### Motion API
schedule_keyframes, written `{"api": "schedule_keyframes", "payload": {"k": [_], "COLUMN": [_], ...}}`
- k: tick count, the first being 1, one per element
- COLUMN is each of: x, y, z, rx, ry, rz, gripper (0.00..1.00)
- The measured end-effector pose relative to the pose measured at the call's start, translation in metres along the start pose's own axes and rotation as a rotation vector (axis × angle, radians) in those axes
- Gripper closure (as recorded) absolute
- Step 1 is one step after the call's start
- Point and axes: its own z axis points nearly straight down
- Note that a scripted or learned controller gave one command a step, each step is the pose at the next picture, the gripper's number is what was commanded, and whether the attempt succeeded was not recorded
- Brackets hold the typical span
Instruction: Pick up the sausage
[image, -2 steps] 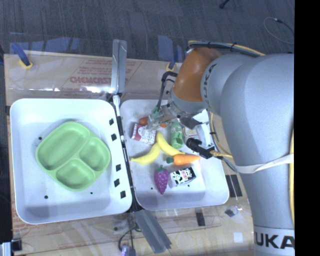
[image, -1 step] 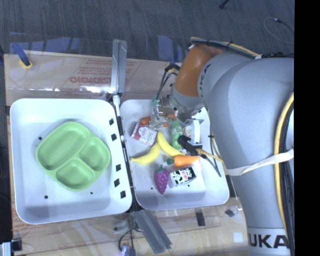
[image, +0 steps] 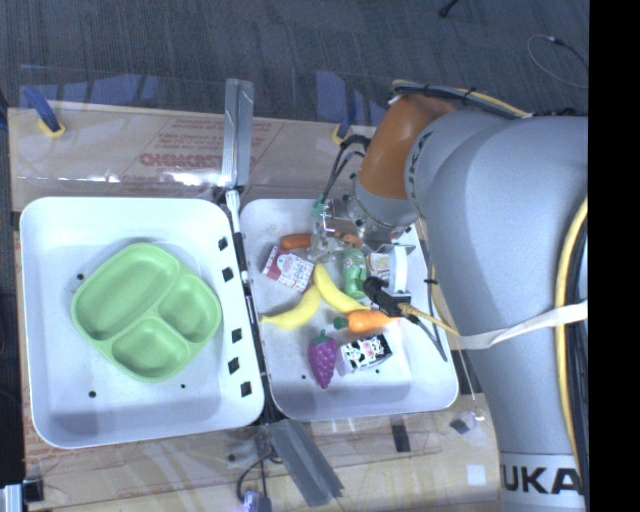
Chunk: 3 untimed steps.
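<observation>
The sausage (image: 296, 241) is lying near the far edge of the right bin (image: 430, 385), a small brownish-orange cylinder, and we are seeing only part of it, because the pincer (image: 327, 228) is hanging just beside its right end and is hiding the rest. We are judging it to be a light toy of plastic, stiff and smooth, so it will probably be rolling or slipping away if we are pushing it from one side only. For this reason we are advising to take it across the short width, at the middle of its length, with one finger on each long side. Whether the pincer is apart or together we cannot tell, since the wrist is covering it from above. Around the sausage the space is crowded: the red and white packet (image: 287, 268) is lying just in front of it, the banana (image: 317, 298) is curving a little nearer to us, and the green bottle (image: 354, 270) is standing to the right. The carrot (image: 365, 322), the grapes (image: 322, 359) and the small milk carton (image: 366, 352) are staying well apart from it. In the left bin (image: 40, 300) the green plate (image: 146, 311) is resting.
</observation>
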Motion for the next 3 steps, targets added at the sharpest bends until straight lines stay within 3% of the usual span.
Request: {"api": "schedule_keyframes", "payload": {"k": [1,2,3], "x": [0.034,-0.017,0.03], "y": [0.006,0.012,0.006], "z": [0.0,-0.008,0.0], "rx": [-0.003,-0.004,0.001], "ry": [0.0,0.0,0.0], "rz": [0.017,0.216,0.243], "gripper": [0.0,0.0,0.0]}}
